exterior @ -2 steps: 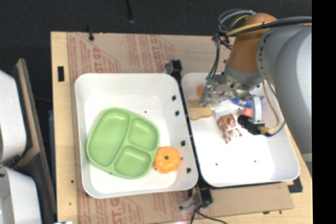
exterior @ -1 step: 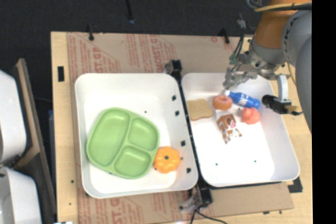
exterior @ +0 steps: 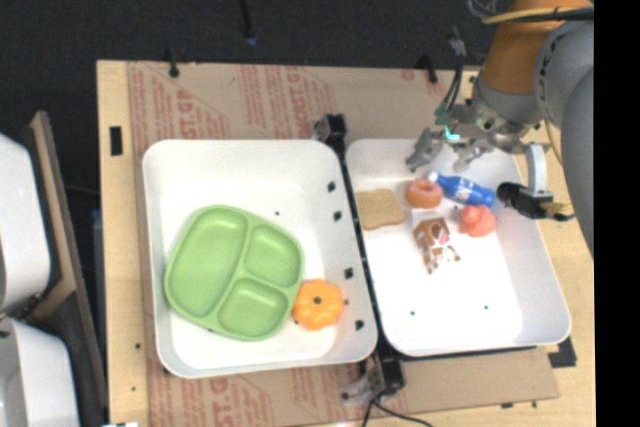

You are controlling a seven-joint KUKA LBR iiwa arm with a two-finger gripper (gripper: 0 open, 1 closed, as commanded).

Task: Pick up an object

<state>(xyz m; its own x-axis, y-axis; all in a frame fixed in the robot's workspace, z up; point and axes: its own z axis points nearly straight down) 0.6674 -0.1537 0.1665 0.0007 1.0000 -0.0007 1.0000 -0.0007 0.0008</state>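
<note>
My gripper (exterior: 445,153) hangs over the far edge of the right bin (exterior: 500,315), fingers spread open with nothing between them. Just below it lie a pink-orange doughnut-like toy (exterior: 423,193), a blue bottle (exterior: 465,189) and a pink toy (exterior: 478,221). A tan slice of bread (exterior: 380,208) rests at the bin's left side. A brown and white toy (exterior: 435,241) lies near the bin's middle. The arm's orange band (exterior: 525,35) rises at the upper right.
The left bin (exterior: 200,165) holds a green divided tray (exterior: 234,272) and an orange pumpkin toy (exterior: 318,304) at its near right corner. A black clip (exterior: 332,128) sits between the bins at the far edge. Bare white floor fills the right bin's near half.
</note>
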